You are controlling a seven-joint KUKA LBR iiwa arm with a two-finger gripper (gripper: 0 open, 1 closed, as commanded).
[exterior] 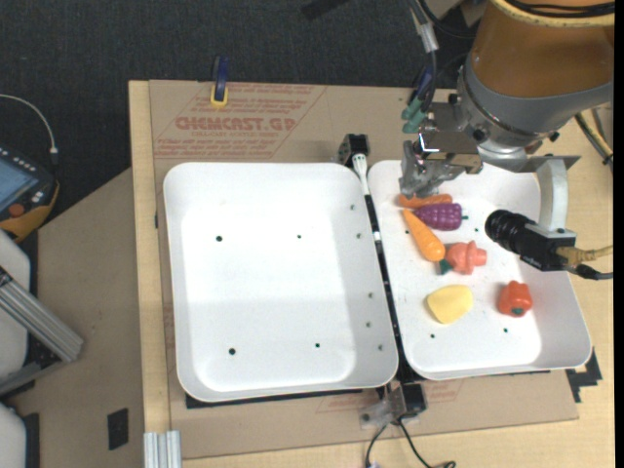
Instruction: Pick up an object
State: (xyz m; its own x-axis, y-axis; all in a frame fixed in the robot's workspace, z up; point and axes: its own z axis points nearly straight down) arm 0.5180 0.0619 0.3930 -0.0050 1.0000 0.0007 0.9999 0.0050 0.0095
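Toy carrot [424, 235], purple grapes [440, 214], yellow lemon [449, 304], red pepper [515, 298], right bin [546, 349].

Two white bins [195, 261] sit side by side. The right bin [565, 344] holds two carrots [424, 236], one bunch of purple grapes [441, 214], one pink toy [465, 256], one yellow lemon [449, 303] and one red pepper [515, 298], six toy foods altogether.

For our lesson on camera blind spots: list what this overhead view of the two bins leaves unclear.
- Tool: the arm's wrist covers it, so its grip state is unreadable.
- Orange item beneath the tool: mostly hidden by the tool and purple grapes.
- Right bin: far corner covered by the arm.
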